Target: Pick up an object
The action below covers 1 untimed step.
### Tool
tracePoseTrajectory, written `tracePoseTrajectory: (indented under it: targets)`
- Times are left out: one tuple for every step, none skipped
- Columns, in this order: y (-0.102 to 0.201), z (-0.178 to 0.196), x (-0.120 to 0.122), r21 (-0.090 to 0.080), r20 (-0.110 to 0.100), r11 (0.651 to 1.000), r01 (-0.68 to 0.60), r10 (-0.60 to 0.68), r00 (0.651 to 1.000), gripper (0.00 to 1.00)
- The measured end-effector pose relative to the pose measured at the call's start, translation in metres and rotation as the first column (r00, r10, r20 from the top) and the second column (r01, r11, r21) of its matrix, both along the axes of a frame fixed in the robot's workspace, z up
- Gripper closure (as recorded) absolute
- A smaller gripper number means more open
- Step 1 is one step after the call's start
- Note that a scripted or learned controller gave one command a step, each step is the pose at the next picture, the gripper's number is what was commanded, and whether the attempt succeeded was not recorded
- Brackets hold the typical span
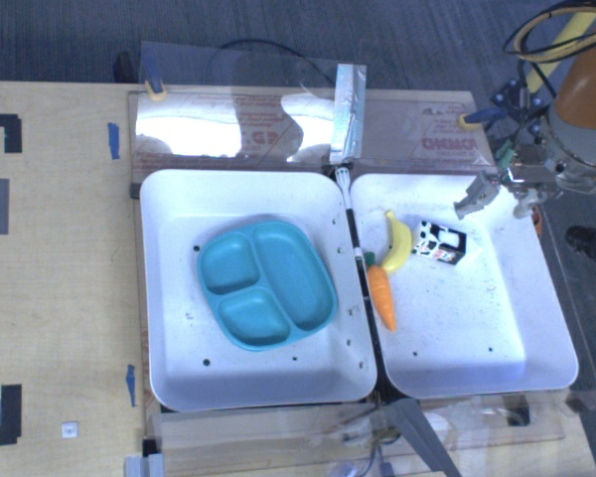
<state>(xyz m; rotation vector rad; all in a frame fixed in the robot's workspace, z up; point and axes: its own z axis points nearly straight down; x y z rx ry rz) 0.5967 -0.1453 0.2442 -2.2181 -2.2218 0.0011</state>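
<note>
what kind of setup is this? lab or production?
Likely a lab grasping rig: two white bins on a wooden bench, toy props such as a banana and carrot, loose cables by the arm.

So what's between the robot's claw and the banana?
In the camera view, a small black-and-white object sits between the gripper and the banana, on the right bin's white floor.

A pale wooden bench (60, 296) stood on a dark grey carpeted floor (278, 8). Black square marks (2, 132) and strips of blue tape (113, 139) lay on the bench's left part. Behind the bench's far edge, a clear plastic sheet (238, 117) caught bright glare. Yellow and black cables (551, 28) coiled beyond the bench's far right corner.
</note>
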Motion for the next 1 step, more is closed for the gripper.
tracePoseTrajectory:
  targets:
    - [0.0245,-0.0111,0.0230,-0.003,0.004,0.992,-0.124,0.124,0.992,0.00]
